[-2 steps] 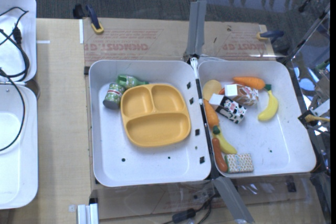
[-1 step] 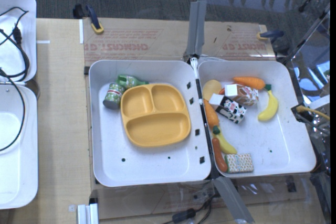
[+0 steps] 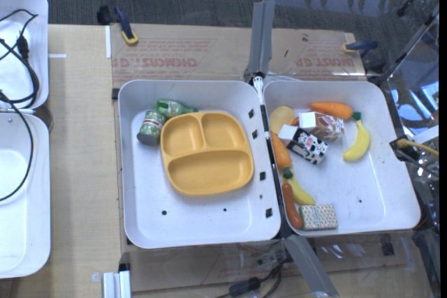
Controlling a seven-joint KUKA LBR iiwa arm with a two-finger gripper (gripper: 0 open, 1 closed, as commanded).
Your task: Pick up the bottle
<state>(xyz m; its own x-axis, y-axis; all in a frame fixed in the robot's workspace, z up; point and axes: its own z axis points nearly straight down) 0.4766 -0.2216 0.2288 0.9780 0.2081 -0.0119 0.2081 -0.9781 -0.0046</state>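
Right now your bottle (image 3: 174, 107) lies on its side in the left bin (image 3: 136, 220), a green one up near the far wall, just beyond the far rim of the yellow divided plate (image 3: 207, 152). Just beside it, toward the left, a small jar (image 3: 149, 128) with a green label and grey lid lies tipped over, close against the plate's left corner. The plate itself sits flat in the middle of that bin, its three compartments facing up.

Look to the right bin (image 3: 391, 213) and you'll see a cluster of toy food: a carrot (image 3: 332, 109) at the far side, a banana (image 3: 358, 143) toward the right, a black-and-white cow-print carton (image 3: 307, 146) near the middle, a second carrot (image 3: 280, 150) along the left wall, and a pink-and-green box (image 3: 318, 217) at the near edge, beside a red sausage-shaped piece (image 3: 290, 205).

As for the gripper, you cannot tell its state from this view.
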